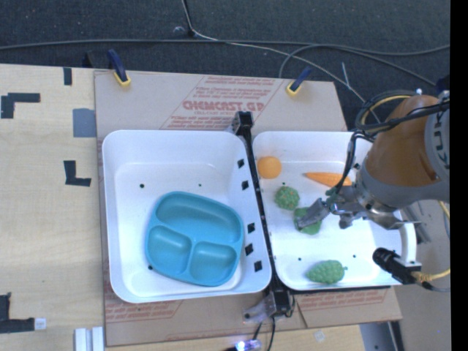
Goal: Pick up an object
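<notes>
**Gripper low over a green toy in the right bin**

The gripper [316, 214] was seen over a green toy vegetable [308, 221] at the bin's [292, 139] centre; jaw state could not be told. A second green piece [287, 197], at eleven o'clock, could be nudged aside, judging by its closeness.

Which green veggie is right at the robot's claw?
The middle green vegetable, right at the gripper. One lies nearer the orange ball; another by the bin's front wall.
</notes>
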